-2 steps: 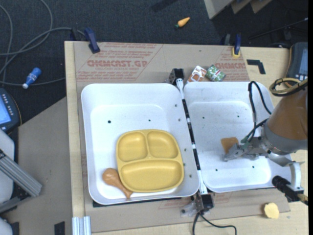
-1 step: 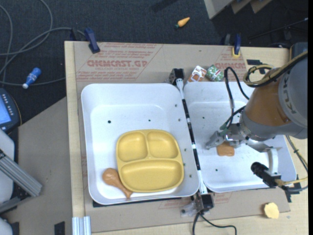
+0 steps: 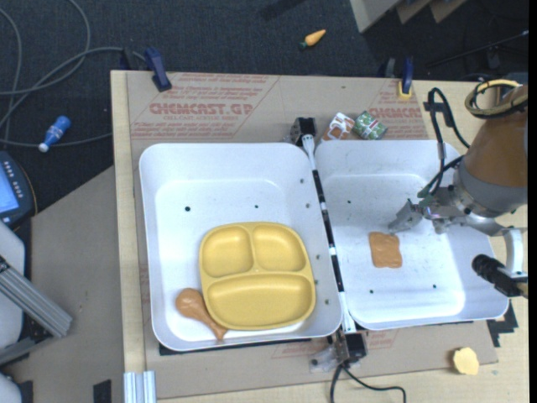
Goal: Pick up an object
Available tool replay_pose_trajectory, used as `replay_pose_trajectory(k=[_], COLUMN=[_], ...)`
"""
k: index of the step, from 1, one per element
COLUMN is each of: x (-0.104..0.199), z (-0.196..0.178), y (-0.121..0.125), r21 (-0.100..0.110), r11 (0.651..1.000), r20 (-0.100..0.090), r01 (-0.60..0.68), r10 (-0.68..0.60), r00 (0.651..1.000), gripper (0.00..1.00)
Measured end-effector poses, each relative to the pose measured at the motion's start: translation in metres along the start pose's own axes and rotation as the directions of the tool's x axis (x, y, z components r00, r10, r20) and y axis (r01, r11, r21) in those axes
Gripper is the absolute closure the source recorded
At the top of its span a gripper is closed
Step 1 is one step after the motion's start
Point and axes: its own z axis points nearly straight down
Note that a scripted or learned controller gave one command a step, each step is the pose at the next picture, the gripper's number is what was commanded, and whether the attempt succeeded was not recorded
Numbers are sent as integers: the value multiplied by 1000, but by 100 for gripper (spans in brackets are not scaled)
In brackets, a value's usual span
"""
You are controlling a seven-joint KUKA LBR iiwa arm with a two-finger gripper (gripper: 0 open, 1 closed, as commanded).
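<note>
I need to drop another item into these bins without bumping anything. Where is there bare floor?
Left bin: open floor along the back, above the yellow divided plate; its front is crowded by the plate and the drumstick toy. Right bin: bare at the back-left and along the front, below the tan slice; the gripper crowds the middle right.

We look from one fixed camera above the bench (image 3: pixel 252 99), facing down at a slant. It sits far enough to take in both white bins, the left bin (image 3: pixel 159 225) and the right bin (image 3: pixel 436 166), and the dark floor (image 3: pixel 210 15) beyond. The arm (image 3: pixel 495 158) enters from our right edge.
</note>
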Motion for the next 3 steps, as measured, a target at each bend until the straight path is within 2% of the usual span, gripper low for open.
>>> replay_pose_trajectory(k=[1, 2, 3], x=[51, 48, 114], z=[56, 43, -53], y=[-16, -14, 10], r21=[14, 6, -3], r11=[1000, 1000, 1000], r20=[-9, -5, -6], r01=[6, 3, 12], r10=[-6, -3, -12], r00=[1000, 1000, 1000], gripper=[0, 100, 100])
